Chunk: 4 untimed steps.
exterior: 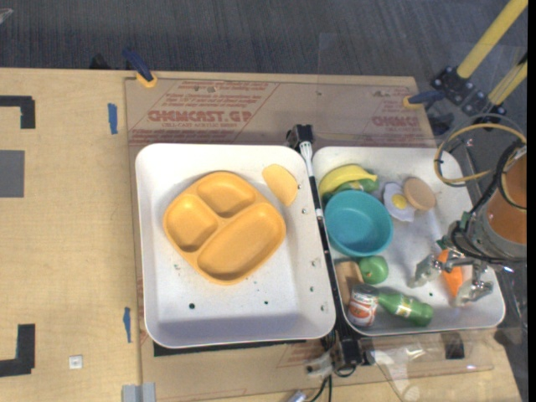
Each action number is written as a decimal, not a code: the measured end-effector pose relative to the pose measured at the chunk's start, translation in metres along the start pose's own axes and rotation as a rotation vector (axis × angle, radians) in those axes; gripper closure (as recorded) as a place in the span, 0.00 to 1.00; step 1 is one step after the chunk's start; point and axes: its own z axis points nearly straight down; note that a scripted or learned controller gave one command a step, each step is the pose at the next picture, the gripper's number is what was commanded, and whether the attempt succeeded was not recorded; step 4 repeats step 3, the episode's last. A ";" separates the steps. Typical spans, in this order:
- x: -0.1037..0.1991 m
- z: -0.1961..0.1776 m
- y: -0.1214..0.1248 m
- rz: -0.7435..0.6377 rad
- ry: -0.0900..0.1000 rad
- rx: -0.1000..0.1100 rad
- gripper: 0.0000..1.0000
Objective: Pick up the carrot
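The carrot (453,284) is a small orange piece lying near the right end of the right bin (490,315). My gripper (453,278) hangs right over it, reaching in from the right edge. Its two silver fingers (427,268) stand apart on either side of the carrot, so the gripper is open and the carrot lies in the gap. The upper part of the carrot is hidden under the gripper body.
The right bin also holds a teal bowl (358,222), a banana (347,177), a fried egg (398,201), a tan round piece (419,193), a green fruit (374,268), a red can (362,306) and a green bottle (404,306). The left bin (167,308) holds a yellow divided plate (224,224).
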 end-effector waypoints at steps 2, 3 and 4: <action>0.001 -0.011 -0.002 0.002 0.002 0.006 0.00; -0.014 0.000 0.015 -0.002 0.023 0.001 0.00; -0.014 0.000 0.015 -0.002 0.023 0.001 0.00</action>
